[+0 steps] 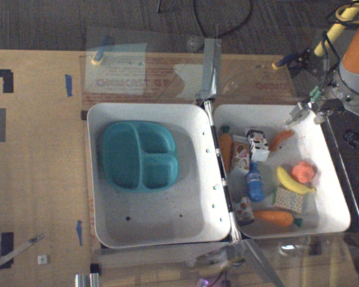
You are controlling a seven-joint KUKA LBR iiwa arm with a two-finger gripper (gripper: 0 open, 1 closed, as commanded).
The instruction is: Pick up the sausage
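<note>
Nearest, a carrot (pixel 275 217) lies along the right bin's (pixel 332 220) front wall, just beside a checkered packet (pixel 288 200). Beyond them sit a banana (pixel 293 181), a pink toy (pixel 303 172) and a blue bottle (pixel 255 184). Farther back, the sausage (pixel 281 139) rests slanted near the bin's rear wall. Above the rear right corner hangs the gripper (pixel 305 113); I cannot tell how its fingers stand. The left bin holds a teal plate (pixel 139 155).

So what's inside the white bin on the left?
The left bin holds a teal divided plate lying flat, with nothing visible in its compartments. Whatever is under the plate is covered.
</note>
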